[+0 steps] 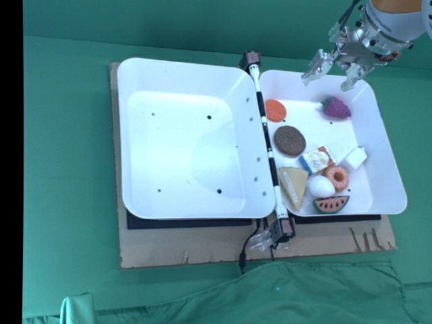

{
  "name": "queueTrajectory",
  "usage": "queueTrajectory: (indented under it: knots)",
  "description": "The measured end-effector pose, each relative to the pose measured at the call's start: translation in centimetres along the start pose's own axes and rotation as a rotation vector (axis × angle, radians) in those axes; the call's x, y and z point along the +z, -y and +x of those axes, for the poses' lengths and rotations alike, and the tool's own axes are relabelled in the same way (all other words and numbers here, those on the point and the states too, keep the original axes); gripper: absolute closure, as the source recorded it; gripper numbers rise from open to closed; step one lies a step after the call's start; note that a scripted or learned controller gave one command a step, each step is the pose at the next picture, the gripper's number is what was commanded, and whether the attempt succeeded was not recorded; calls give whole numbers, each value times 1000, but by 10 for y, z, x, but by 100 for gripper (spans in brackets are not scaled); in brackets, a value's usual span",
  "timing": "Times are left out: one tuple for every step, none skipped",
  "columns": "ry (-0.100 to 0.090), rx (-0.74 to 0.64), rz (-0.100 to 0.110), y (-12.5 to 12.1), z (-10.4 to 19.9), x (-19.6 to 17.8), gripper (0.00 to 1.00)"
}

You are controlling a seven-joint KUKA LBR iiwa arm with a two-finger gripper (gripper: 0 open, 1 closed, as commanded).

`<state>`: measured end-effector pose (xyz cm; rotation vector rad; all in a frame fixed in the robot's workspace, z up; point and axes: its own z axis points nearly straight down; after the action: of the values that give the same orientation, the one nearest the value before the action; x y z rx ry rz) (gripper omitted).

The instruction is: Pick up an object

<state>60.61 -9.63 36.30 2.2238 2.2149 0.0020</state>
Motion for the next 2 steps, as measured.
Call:
queueTrajectory:
  knots:
    - [0,0,0,0,0,0,0]
    - [1,1,3,1,-5,40,0]
